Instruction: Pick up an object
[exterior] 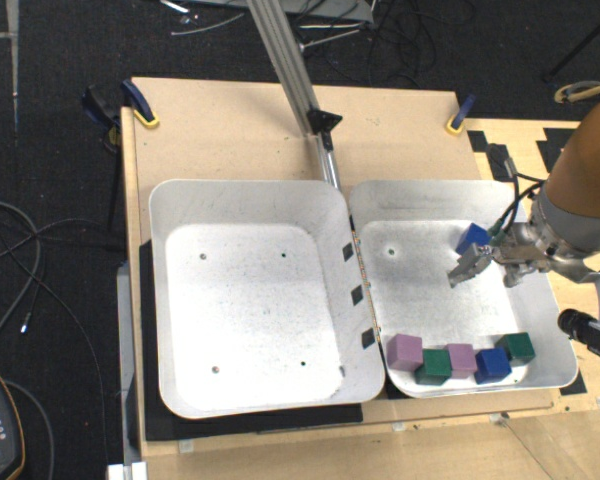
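A blue block (473, 236) is sitting high against the gripper (470, 266), at about two o'clock within the right bin (420, 203), and it appears to be lying at or just above the gripper's grey fingers rather than plainly between them, so whether the block is being grasped cannot be told; nor can it be told whether the pincer is released or clenched, since the fingertips are blurring into the bin floor. The gripper is hanging over the right-hand half of that bin, with the arm (580, 183) reaching in from three o'clock, its orange band showing above the grey wrist. Along the bin's six-o'clock edge five more blocks are lying in a loose row, well apart from the gripper: a purple block (406, 351) at the seven-o'clock end, a dark green block (435, 365) just beside it, a pink block (461, 359) touching that one, a second blue block (492, 364) next along, and a green block (519, 347) at the five-o'clock end. The left bin (170, 268) is sitting at nine o'clock from the right bin, the two touching along their shared edge. Both bins are resting on a wooden bench (240, 128), with a slanted metal rod (285, 58) crossing in from twelve o'clock and ending near the seam between the bins.
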Available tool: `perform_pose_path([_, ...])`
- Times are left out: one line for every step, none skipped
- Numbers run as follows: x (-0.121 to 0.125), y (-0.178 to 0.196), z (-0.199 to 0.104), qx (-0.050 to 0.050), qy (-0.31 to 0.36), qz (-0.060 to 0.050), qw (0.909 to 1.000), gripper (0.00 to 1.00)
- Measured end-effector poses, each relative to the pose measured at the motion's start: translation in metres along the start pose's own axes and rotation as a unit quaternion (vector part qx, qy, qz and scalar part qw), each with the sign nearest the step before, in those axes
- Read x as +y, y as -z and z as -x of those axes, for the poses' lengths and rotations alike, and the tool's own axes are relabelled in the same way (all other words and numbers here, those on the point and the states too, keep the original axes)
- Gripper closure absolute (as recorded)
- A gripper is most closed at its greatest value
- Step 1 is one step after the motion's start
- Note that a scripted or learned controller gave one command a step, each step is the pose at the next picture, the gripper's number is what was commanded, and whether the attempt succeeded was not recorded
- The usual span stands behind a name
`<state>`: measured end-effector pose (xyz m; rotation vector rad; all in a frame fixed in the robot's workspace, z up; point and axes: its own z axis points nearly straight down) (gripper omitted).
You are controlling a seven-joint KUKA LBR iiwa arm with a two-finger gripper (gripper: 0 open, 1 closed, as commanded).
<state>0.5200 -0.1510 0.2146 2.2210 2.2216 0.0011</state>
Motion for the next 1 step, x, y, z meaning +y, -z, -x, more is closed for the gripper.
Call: perform_pose_path([0.0582,-0.0668,0.0491,-0.002,-0.001,-0.001,1.0,0.0])
